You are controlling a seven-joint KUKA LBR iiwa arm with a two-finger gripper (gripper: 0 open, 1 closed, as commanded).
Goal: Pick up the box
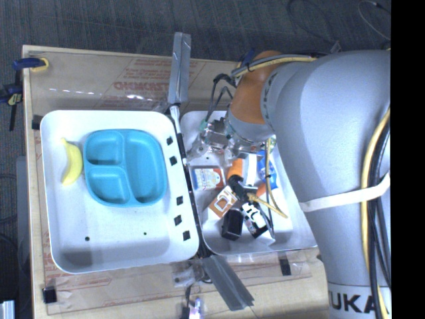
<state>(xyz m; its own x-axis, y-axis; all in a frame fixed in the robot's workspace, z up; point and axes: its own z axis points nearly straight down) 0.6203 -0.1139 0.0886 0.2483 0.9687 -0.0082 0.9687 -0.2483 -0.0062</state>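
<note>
A small box with a white and orange label (206, 178) lies flat in the right bin (302, 238), near its left wall. A second small orange-brown box (222, 202) lies just below it. My gripper (214, 137) hangs under the orange wrist band (247, 104), low over the far left part of the right bin, just above the labelled box. The grey arm hides the bin's right side.
Around the boxes lie a black block (232, 226), a black and white bottle (255, 220), an orange item (235, 169), a blue and white packet (267, 169) and a thin yellow stick (273, 209). The left bin (73, 244) holds a blue divided plate (126, 166) and a banana (72, 162).
</note>
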